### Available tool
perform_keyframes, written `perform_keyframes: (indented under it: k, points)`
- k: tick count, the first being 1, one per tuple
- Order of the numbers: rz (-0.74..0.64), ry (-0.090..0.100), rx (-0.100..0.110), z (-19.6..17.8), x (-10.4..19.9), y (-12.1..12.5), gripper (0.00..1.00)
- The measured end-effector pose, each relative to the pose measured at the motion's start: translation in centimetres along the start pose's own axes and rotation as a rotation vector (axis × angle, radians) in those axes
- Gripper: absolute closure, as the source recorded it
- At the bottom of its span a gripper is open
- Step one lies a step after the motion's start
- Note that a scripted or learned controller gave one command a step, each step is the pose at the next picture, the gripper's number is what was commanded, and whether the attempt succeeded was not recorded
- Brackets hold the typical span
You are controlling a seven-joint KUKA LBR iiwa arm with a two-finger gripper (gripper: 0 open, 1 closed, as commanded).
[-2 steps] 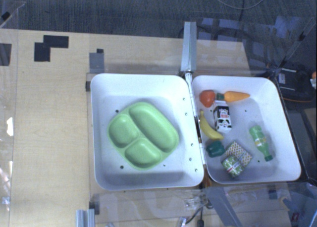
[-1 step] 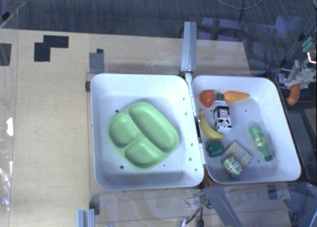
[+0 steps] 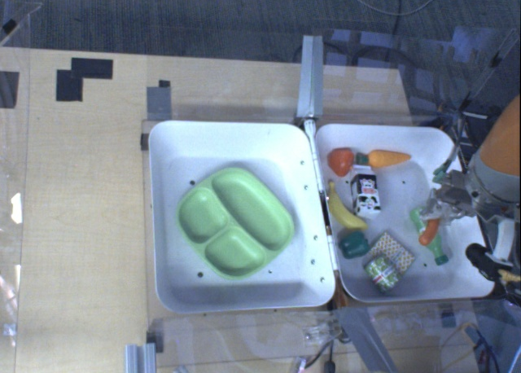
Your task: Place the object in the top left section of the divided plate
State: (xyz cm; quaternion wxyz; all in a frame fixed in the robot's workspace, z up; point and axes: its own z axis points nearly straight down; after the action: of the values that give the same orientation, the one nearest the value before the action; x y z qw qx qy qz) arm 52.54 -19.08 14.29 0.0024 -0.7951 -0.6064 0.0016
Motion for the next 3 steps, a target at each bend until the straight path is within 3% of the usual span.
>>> perform_keyframes:
  k: [1,2,3]
  points:
    - [0.084,-0.001,-0.014,-15.9,-0.9,-3.4,1.00]
    - [-0.003,-0.002,-0.016,-29.4,-0.5,-3.3,1.00]
    - [0.293,0.000,-0.013,-29.2,3.6,-5.0,1.00]
